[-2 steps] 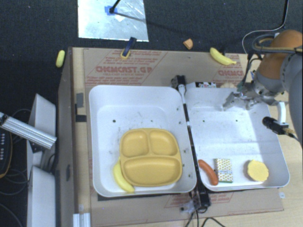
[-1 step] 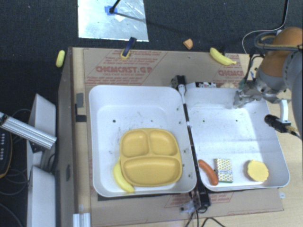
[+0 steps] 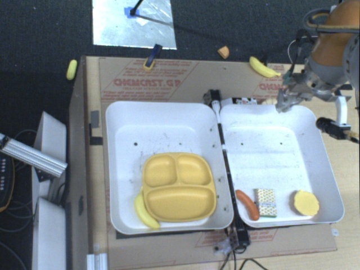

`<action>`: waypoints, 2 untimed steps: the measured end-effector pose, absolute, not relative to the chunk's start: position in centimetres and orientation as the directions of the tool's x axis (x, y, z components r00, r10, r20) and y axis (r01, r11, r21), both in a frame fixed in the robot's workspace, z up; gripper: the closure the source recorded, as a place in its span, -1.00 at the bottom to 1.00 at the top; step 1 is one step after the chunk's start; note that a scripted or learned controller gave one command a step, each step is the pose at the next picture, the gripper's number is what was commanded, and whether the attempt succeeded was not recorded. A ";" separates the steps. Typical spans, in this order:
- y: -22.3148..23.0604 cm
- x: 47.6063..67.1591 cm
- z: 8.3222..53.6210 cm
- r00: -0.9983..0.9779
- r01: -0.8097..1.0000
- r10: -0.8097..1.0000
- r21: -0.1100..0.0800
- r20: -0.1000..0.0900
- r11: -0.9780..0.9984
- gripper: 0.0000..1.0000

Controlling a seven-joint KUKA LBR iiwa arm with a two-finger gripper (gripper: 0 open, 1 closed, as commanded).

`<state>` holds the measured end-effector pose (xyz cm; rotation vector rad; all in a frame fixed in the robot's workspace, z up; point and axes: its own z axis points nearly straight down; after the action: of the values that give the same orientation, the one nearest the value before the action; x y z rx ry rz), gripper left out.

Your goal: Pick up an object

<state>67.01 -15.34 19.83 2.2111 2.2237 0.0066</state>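
The right bin (image 3: 315, 151) holds three small things along its near edge: a red-orange sausage (image 3: 247, 205), a small patterned packet (image 3: 265, 202) and a round yellow piece (image 3: 305, 203). In the left bin (image 3: 124, 128) lies a yellow divided plate (image 3: 179, 185), with a yellow banana (image 3: 144, 212) against its near left side. My gripper (image 3: 283, 104) hangs over the far rim of the right bin, well away from all these objects, and nothing shows in it.
Outside the bins on the cardboard lie a banana (image 3: 263, 67), an orange chunk (image 3: 223, 52), a small yellow piece (image 3: 71, 68) and a blue-yellow clip (image 3: 152, 56). A foil sheet (image 3: 134, 16) lies on the floor beyond. The arm's orange band (image 3: 337, 32) is at far right.
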 end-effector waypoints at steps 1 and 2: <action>-5.5 66.9 19.4 -0.005 1.000 1.000 0.003 0.002 0.005 1.00; -7.7 66.9 23.8 -0.001 1.000 1.000 0.004 -0.001 0.001 1.00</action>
<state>66.92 -7.69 23.76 2.2172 2.2204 0.0036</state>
